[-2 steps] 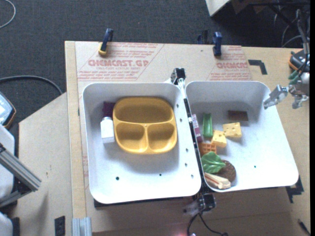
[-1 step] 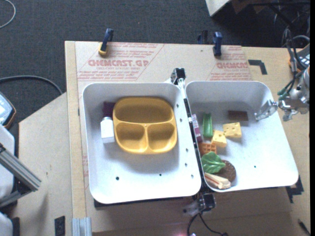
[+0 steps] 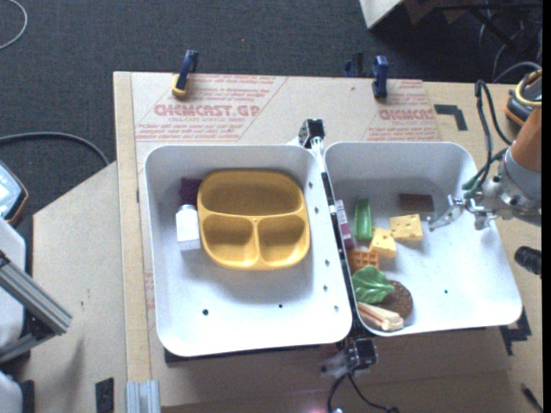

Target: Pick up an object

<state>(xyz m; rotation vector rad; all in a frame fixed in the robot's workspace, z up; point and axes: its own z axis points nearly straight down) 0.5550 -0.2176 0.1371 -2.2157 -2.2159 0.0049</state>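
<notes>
I count two white bins: the left bin (image 3: 164, 317) carries one yellow divided tray (image 3: 253, 218). In the right bin (image 3: 465, 304), two cheese wedges (image 3: 406, 229) sit at its nine o'clock. The fingers (image 3: 449, 213), at three o'clock, look parted and hold nothing.

I see free floor in the right bin (image 3: 482, 269) toward its right and near side – the toys crowd its left edge – while in the left bin (image 3: 164, 231) the yellow tray (image 3: 254, 218) blocks the middle, leaving only the near strip open.
</notes>
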